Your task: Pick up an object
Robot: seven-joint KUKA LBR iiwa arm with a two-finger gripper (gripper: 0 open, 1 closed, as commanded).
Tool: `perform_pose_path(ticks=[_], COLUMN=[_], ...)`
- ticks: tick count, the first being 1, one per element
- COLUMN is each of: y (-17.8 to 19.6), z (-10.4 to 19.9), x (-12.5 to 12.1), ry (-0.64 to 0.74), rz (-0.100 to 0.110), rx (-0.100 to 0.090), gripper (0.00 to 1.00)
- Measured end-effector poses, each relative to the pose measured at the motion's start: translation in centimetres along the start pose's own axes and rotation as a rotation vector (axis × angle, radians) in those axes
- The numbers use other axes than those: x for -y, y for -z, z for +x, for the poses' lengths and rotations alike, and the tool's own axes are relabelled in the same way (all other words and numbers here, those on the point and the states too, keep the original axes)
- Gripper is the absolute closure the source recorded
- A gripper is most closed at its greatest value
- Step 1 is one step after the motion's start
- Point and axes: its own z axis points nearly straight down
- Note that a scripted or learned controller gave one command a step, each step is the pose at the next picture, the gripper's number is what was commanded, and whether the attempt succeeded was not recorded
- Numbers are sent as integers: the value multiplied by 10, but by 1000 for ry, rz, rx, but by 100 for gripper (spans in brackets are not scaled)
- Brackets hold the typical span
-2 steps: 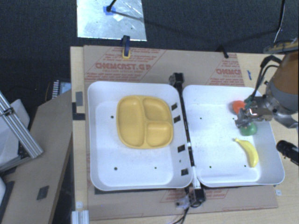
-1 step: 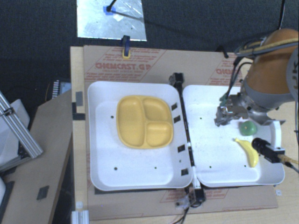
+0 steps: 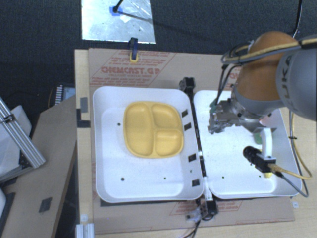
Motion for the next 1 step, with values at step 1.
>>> perform_pose_path(ticks=[1], y=[-10], z=[50], x=[-24], ry=[1], rz=[-2], rx=[0], gripper=[100])
